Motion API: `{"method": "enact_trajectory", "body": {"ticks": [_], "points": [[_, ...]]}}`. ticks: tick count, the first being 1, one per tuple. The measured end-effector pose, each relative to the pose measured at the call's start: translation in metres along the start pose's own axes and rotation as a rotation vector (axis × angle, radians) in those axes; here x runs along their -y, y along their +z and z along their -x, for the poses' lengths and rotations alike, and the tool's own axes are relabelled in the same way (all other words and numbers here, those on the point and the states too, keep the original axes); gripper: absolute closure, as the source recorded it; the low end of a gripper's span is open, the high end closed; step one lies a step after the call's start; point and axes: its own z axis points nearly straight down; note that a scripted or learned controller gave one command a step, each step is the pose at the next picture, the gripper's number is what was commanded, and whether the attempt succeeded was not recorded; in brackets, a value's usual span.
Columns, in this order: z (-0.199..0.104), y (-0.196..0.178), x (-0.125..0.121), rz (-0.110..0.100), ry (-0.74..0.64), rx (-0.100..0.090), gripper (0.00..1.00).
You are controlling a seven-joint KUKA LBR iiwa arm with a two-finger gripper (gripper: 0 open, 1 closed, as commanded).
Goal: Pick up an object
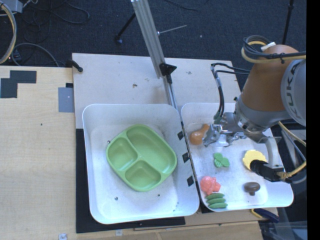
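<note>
- Gripper [216, 135] sits low in the right bin [280, 196], just beside the orange piece [198, 134]
- can't tell how the jaws stand
- green tray [141, 157] lies in the left bin [95, 134]

Plastic, metal and pale wood grain

The green divided tray [141, 157] looks like smooth moulded plastic with a soft sheen; the two white bins [95, 134] appear matt plastic, faintly speckled. The slanted rail [151, 36] is ribbed, dull silver metal. The bench top [35, 134] shows light wood-grain laminate, and the arm's orange band [267, 81] looks smooth and satiny.
</note>
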Motion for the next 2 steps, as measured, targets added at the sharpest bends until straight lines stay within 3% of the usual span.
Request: {"method": "enact_trajectory", "body": {"ticks": [2], "points": [[-0.100,0.003,-0.013,0.001,-0.001,0.001,1.00]]}}
